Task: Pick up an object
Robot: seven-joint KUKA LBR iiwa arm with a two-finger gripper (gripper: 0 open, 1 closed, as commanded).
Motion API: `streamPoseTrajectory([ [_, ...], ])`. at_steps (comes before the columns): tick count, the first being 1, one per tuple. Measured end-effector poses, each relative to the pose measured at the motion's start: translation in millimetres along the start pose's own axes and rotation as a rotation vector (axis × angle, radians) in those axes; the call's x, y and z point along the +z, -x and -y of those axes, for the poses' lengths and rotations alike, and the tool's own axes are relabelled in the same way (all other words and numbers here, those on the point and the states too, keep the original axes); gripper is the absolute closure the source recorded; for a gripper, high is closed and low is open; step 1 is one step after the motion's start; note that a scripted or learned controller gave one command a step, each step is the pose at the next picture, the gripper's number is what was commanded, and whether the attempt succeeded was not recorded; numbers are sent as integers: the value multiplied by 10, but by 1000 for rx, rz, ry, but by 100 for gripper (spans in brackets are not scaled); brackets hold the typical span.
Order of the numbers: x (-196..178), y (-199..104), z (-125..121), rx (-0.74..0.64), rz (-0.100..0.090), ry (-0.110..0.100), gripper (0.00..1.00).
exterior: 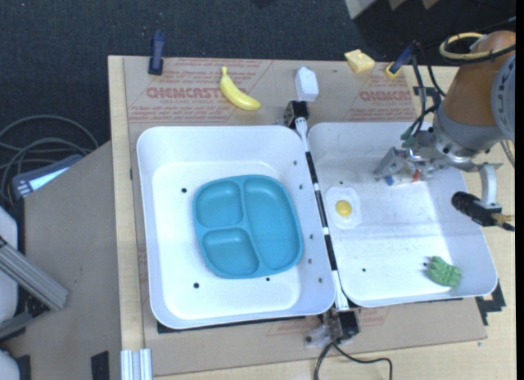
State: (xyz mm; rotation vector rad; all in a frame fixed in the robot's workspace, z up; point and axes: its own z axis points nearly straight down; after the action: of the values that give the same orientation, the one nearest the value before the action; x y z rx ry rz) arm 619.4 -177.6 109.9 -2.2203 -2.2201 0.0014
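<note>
A green toy (443, 272) lies in the near right corner of the right bin (385, 284), its long axis running roughly left to right. Farther back, a fried-egg toy (344, 207) rests against that bin's left wall. The left bin (164, 206) holds a blue divided plate (246, 225). The gripper (399, 168) hovers over the right bin's far half; whether its fingers are spread is unclear. A banana (237, 92) lies on the desk (188, 92) beyond.
</note>
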Motion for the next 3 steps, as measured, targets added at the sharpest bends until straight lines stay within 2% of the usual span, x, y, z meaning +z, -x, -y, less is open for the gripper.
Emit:
streamPoseTrajectory([
  [1,-219,140,12,0,3,5,0],
  [2,-10,312,178,0,0,0,0],
  [3,206,-355,-121,-1,3,9,0],
])
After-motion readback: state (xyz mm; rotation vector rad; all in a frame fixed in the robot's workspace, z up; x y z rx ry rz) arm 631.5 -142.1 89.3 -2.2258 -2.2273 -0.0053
